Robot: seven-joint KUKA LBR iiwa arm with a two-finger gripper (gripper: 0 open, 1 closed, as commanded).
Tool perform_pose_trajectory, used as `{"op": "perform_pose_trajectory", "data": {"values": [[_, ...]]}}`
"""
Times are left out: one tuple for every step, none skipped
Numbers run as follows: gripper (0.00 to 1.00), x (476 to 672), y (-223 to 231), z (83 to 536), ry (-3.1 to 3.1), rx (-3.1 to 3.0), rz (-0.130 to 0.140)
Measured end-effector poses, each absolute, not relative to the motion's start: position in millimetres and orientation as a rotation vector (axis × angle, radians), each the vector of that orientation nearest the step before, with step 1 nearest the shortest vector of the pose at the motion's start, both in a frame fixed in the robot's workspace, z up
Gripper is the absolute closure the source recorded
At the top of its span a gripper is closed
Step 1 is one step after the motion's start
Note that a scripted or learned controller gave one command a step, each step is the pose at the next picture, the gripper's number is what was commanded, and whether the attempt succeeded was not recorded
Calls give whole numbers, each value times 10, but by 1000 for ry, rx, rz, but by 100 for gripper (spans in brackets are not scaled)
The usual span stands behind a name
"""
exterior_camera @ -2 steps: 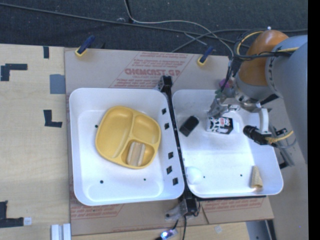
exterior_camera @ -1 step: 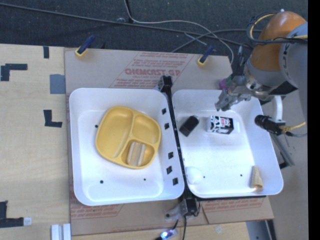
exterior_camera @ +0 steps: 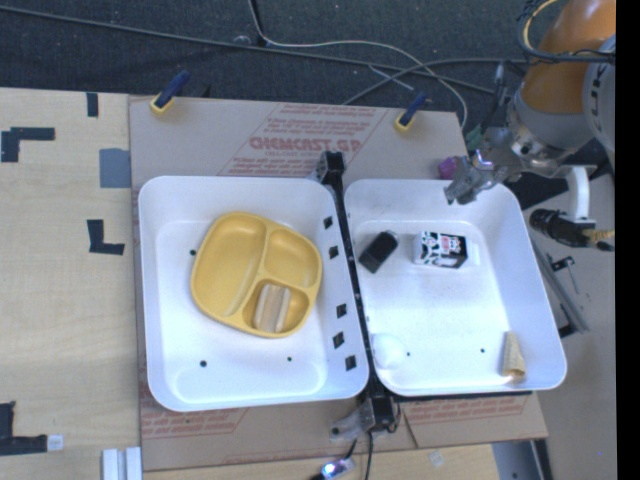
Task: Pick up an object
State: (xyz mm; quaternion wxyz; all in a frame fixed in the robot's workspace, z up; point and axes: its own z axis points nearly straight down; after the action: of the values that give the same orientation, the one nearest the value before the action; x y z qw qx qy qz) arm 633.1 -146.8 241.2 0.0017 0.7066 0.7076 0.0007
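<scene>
Two white bins stood side by side on the table, and the right bin (exterior_camera: 530,268) held the things that the arm could reach most easily: a black block (exterior_camera: 378,251), a small black-and-white packet (exterior_camera: 441,249) just beside it, and a tan piece (exterior_camera: 512,356) in the near right corner. The left bin (exterior_camera: 160,298) carried a yellow divided tray (exterior_camera: 240,258) with a pale object (exterior_camera: 271,306) in one of its compartments.

To do the pick well, I judge that the arm should choose one clear target (the black-and-white packet was nearest to it), bring the end effector directly above the middle of that thing, turn the fingers across its shorter side, and go down straight. The block lay close by, so a slanted approach could push it.

The arm entered from the right, with its orange band (exterior_camera: 575,28) high at the upper right corner. The end effector (exterior_camera: 468,186) was over the far rim of the right bin, pointing down and toward the left, apart from every object. Nothing was between its fingers; whether they were spread or closed, I cannot tell, since they were too small and blurred.
</scene>
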Motion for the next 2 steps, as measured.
{"op": "perform_pose_trajectory", "data": {"values": [[100, 6377, -966, 2284, 2228, 2216, 0], [100, 6428, -404, 2169, 2230, 2216, -2]]}}
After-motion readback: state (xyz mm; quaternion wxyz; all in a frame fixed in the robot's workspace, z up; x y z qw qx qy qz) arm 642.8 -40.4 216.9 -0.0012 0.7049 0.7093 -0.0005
